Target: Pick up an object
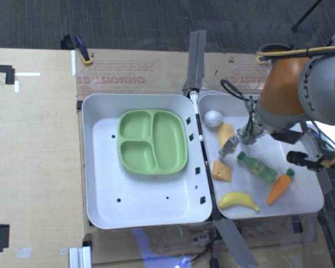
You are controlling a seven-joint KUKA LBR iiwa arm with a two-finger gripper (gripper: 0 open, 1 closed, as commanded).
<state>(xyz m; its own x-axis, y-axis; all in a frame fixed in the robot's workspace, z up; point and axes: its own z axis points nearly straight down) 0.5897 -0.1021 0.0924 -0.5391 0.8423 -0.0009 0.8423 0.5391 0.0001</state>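
Nothing is seen gripped yet. The end effector point(232, 144) is lowered, fingers parted, into the right bin point(310, 205), beside the yellow piece point(225, 133) near its left wall; the lift remains.

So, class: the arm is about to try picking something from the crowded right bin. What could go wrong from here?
Risk one: the gripper hangs among a yellow piece, the cheese wedge and the green bottle, so it may nudge neighbours or close on none. Risk two: the white ball could roll if bumped. Risk three: the bottle lies tilted and might slip.
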